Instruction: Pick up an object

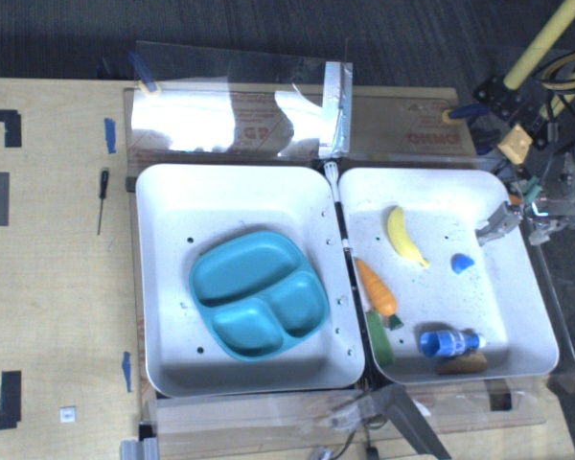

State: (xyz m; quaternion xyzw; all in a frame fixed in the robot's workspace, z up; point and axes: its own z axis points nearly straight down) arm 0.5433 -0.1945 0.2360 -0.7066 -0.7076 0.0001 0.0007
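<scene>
The right bin holds several small objects. A yellow banana lies near its middle, towards the back. An orange carrot lies along the left wall, and a green oblong piece sits just in front of it. A small blue object rests right of centre. Near the front lies a blue bottle on its side, with a brown item touching its front edge.
A blue divided plate takes up much of the left bin. A clear plastic panel stands behind the bins. Cables, clamps and a yellow pole crowd the right bin's far right corner.
</scene>
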